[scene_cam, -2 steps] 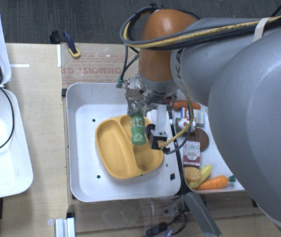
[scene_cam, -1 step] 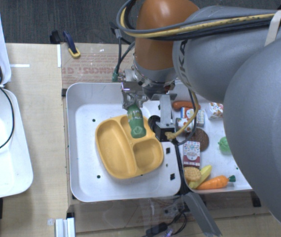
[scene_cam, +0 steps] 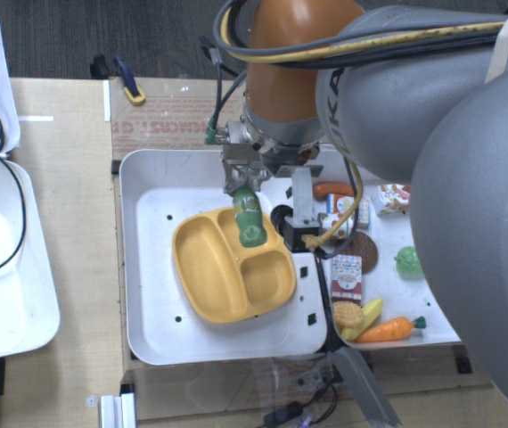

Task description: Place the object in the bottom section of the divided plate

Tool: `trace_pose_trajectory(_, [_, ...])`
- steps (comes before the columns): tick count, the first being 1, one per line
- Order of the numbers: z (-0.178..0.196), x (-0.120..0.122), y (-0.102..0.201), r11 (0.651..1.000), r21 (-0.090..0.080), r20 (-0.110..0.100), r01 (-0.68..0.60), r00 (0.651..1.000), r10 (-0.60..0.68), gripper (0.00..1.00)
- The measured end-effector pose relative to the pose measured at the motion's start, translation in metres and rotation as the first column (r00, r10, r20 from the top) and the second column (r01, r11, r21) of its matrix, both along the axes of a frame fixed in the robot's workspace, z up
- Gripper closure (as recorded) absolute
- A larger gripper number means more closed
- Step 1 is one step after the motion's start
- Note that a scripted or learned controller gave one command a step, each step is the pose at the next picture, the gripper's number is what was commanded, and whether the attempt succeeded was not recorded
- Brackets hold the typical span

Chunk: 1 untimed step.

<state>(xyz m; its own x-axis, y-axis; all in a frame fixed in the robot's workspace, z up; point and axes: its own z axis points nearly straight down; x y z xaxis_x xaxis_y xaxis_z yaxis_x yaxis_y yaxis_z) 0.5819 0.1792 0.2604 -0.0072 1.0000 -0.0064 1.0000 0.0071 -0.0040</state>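
Gripper was positioned over the upper edge of the yellow divided plastic plate, its fingers clamped on the top of a green plastic bottle. That bottle hung directly below the fingers, its lower end over the ridge between the plate's sections. The plate lay below the gripper in the white bin. To the gripper's right lay a brown round cookie, a red carton and an orange toy carrot.
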Motion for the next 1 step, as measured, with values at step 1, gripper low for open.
trace_pose_trajectory(1, [-0.0164,0.0054,0.0217,0.992,0.003,0.001,0.127,0.992,-0.127,1.0])
